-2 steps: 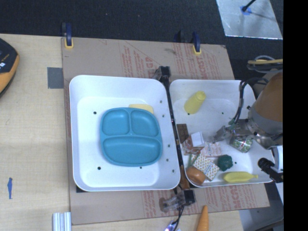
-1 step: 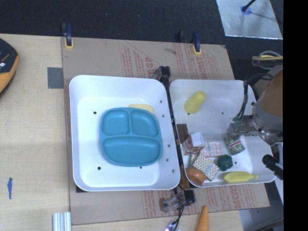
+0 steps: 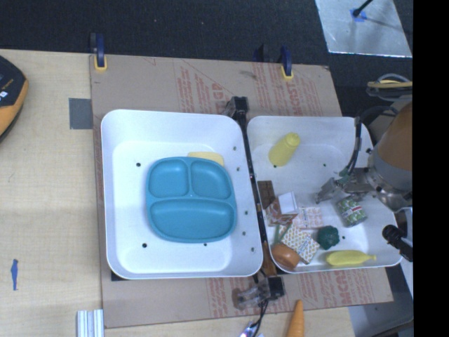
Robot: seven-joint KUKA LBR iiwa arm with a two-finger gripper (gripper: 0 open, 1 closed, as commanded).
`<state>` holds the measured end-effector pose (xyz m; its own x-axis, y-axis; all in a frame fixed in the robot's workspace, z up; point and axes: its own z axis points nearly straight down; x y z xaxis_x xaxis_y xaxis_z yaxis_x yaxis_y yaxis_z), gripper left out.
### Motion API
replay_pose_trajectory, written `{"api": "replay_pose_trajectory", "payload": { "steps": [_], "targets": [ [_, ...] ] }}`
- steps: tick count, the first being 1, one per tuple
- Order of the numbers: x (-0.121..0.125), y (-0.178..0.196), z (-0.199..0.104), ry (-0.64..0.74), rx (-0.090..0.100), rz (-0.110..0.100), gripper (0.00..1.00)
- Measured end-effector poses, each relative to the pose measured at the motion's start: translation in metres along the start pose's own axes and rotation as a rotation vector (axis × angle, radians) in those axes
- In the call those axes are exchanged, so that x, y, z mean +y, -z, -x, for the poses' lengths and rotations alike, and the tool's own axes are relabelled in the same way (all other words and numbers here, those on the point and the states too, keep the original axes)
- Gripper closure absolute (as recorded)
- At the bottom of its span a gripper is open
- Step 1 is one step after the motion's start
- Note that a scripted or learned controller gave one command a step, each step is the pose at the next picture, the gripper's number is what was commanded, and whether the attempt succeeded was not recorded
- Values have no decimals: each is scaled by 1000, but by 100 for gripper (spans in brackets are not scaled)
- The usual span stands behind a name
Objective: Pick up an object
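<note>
My gripper (image 3: 344, 190) hangs over the right side of the right bin (image 3: 316, 126), its grey fingers spread open with nothing between them. A green speckled packet (image 3: 351, 211) lies just below it in the view, partly under the wrist. Elsewhere in this bin are a yellow bottle (image 3: 284, 149) at the back, a yellow banana (image 3: 349, 258) at the front, a dark green lump (image 3: 327, 237), checkered packets (image 3: 297, 241), a small white box (image 3: 287, 203) and a brown rounded object (image 3: 285, 256).
The left bin (image 3: 119, 188) holds a blue divided plate (image 3: 191, 199) with a pale yellow piece (image 3: 205, 159) behind it. An orange-and-black device (image 3: 10, 93) sits at the far left of the bench. Clamps grip the cardboard's back edge.
</note>
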<state>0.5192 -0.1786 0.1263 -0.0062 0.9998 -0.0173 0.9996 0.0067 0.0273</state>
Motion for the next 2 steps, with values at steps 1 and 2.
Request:
{"api": "replay_pose_trajectory", "payload": {
  "steps": [1, 2],
  "targets": [
    [59, -29, -55, -4, 17, -32, 0],
    [141, -36, -89, 2, 17, -22, 0]
  ]
}}
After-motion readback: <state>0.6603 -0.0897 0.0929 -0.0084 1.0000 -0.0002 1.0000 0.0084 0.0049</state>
